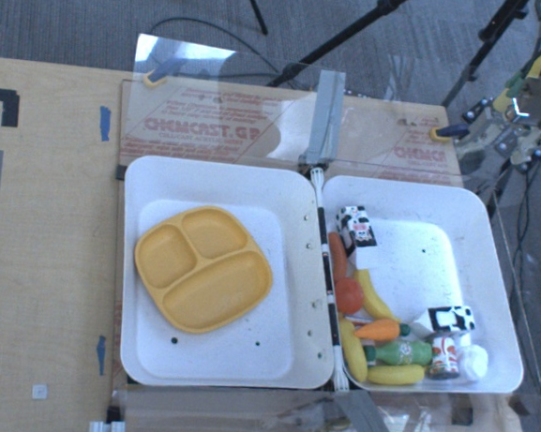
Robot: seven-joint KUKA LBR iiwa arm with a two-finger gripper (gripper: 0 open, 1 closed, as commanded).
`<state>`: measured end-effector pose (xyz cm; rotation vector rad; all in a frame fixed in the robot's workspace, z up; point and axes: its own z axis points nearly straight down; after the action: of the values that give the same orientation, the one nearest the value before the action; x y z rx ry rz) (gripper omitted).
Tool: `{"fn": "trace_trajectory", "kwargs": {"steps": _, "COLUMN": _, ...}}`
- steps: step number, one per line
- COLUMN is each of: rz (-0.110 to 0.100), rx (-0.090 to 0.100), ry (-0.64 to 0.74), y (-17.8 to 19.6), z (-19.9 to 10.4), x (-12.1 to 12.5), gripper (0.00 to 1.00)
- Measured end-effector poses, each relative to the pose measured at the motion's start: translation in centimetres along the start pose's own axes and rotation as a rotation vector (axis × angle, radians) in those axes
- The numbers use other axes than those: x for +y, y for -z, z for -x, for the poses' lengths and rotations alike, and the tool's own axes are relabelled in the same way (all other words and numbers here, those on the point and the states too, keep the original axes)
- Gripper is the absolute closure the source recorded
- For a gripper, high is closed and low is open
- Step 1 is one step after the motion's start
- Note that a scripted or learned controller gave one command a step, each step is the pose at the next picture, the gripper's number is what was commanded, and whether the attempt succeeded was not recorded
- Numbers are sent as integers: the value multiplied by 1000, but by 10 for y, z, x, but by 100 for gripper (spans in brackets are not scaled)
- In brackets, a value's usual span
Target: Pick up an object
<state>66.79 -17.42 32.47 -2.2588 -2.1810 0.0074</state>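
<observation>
In the left bin (145, 359) lies a yellow divided plate (204, 268), flat on the floor and turned a little, so its long compartment runs from lower left to upper right; it is alone there, probably as a place where things can be set. The right bin (491, 277) keeps all the small toy items, and nearly all of them are gathered in its left and lower part, maybe because the floor of the bin slopes to that corner or they were simply dropped there. Just beside the divider (316, 252) sits a small black-and-white cow carton (355, 225), well apart from the heap below. Under it a long reddish piece (339, 254) points up and down along the left wall, touching a red round item (349, 295). A banana (375, 296) has its long axis from upper left to lower right, a carrot (379, 331) lies almost across with the tip to the left, and a second banana (353, 351) curves down along the wall toward a green bottle (403, 353) lying sideways. At the right end rest a second cow-patterned piece (453, 318) and a small bottle with red label (444, 357). I judge the cow carton the easiest to pick up, since it stands free. About the jaws of the gripper I cannot tell, neither how wide they are nor whether they hold something.
</observation>
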Motion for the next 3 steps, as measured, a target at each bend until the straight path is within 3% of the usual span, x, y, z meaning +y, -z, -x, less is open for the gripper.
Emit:
{"fn": "trace_trajectory", "kwargs": {"steps": 1, "rz": -5, "rx": 4, "ry": 10, "y": -190, "z": 11, "x": -22, "gripper": 0}}
{"fn": "trace_trajectory", "kwargs": {"steps": 2, "rz": 0, "rx": 1, "ry": -236, "y": -111, "z": 0, "x": -24, "gripper": 0}}
{"fn": "trace_trajectory", "kwargs": {"steps": 3, "rz": -5, "rx": 4, "ry": -201, "y": -213, "z": -2, "x": -95, "gripper": 0}}
